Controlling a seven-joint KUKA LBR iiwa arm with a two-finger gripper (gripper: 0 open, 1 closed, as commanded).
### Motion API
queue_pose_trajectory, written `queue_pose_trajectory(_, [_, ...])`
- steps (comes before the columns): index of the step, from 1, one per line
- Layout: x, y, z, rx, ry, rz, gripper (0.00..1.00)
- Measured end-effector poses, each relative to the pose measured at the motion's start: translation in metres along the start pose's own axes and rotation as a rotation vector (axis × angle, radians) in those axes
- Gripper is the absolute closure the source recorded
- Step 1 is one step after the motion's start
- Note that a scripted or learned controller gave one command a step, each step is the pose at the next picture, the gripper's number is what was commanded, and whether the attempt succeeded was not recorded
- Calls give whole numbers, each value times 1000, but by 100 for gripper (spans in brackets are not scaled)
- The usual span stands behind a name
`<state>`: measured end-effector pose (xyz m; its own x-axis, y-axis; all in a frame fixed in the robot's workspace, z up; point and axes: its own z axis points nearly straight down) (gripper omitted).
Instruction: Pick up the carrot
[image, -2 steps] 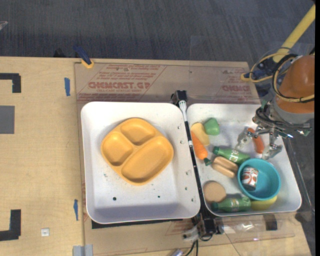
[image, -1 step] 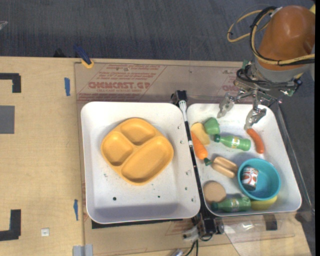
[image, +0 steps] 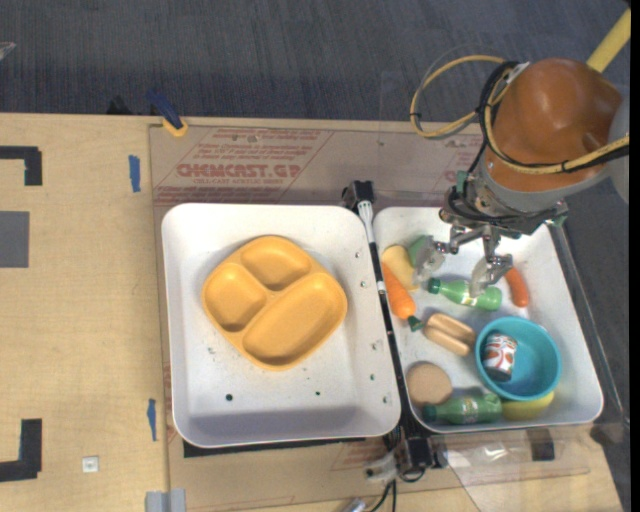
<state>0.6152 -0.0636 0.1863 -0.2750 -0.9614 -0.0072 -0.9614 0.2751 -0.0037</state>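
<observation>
Carrot (image: 400, 297) lies in the right bin (image: 575, 300), along that bin's left wall, tilted, thick end up and tip pointing down-right. Nothing grips it. Just above the carrot, touching or nearly touching its top, a pale yellow banana-like piece (image: 397, 263). Below-right of the carrot, a hot dog in a bun (image: 448, 333), close to the carrot tip. Further below the carrot, a round tan cookie-like disc (image: 429, 382), and under that a green bottle (image: 464, 407) lying on its side.

Right of the carrot, a second green bottle (image: 466, 293) lies flat. Gripper (image: 462, 264) hangs above that bottle, up and right of the carrot, fingers spread apart with nothing between them; one finger comes down near a small green piece (image: 419, 246) above-right of the carrot, the other near the bottle's far end. Far right of the carrot, a small orange-red sausage (image: 518, 288). Down-right of the carrot, a blue bowl (image: 535, 375) with a red-and-white can (image: 499, 354) inside, bowl sitting on something yellow (image: 528, 404).

Left of the carrot, across the divider, the left bin (image: 190, 330) holds a yellow divided plate (image: 275, 300).
</observation>
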Motion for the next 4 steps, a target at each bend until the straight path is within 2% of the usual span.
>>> queue_pose_trajectory(1, [-16,57,1,-2,1,-296,0])
queue_pose_trajectory(2, [27,100,1,-4,3,-344,0])
queue_pose_trajectory(3, [63,55,67,-6,2,-249,0])
queue_pose_trajectory(4, [46,56,94,4,7,-136,0])
